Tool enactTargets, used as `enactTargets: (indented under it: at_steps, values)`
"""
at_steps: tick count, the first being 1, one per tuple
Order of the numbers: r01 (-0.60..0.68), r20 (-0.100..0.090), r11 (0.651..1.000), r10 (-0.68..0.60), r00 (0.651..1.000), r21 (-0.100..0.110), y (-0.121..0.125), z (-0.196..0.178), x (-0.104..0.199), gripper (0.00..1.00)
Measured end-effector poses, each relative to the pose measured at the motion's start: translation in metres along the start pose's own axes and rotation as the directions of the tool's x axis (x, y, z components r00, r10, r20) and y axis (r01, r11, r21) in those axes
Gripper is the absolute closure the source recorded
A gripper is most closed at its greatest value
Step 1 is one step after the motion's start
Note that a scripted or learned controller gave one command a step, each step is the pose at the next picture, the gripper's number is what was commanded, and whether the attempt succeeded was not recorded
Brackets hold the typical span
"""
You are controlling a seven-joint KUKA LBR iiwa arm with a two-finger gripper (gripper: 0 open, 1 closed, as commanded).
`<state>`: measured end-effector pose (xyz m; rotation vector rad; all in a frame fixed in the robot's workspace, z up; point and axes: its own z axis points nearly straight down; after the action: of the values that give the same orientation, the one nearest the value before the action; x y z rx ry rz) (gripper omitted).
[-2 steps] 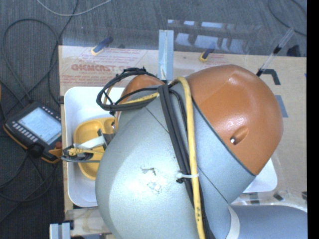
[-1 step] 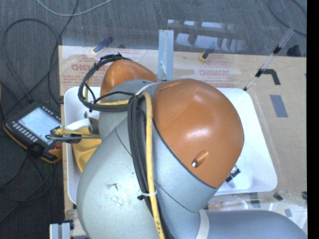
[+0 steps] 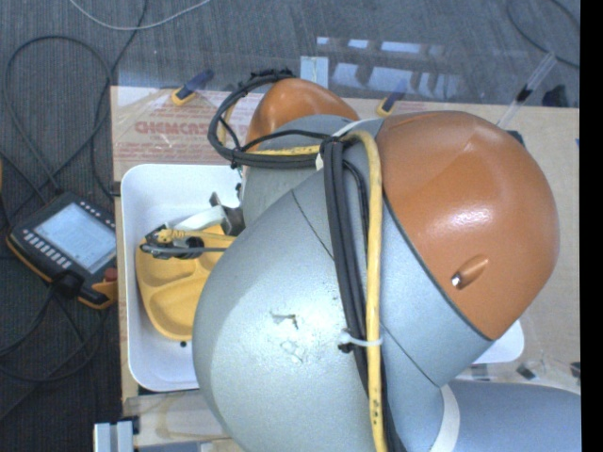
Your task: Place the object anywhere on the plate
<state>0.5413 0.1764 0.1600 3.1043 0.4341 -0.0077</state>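
Observation:
A yellow plate (image 3: 170, 295) lies in the left white bin (image 3: 132, 281), with its right part hidden under the arm. The grey and orange arm (image 3: 377, 281) covers most of both bins. My gripper (image 3: 215, 217) reaches out from under the arm, low over the plate's far edge. I cannot make out any object to place; whatever lies under the arm is hidden.
A corner of the right bin (image 3: 504, 347) shows past the arm. A teach pendant (image 3: 64, 241) and loose cables (image 3: 57, 73) lie on the floor left of the bench. A black cable loop (image 3: 231, 121) sits behind the left bin.

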Motion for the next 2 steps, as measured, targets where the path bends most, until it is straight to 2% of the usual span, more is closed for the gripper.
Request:
enactTargets:
  at_steps: [1, 2]
  values:
    - [-0.048, 0.001, 0.999, 0.048, 0.999, 0.005, -0.067, 0.030, -0.028, 0.00]
    - [-0.064, -0.002, 0.998, 0.064, 0.998, 0.000, -0.011, -0.074, -0.047, 0.00]
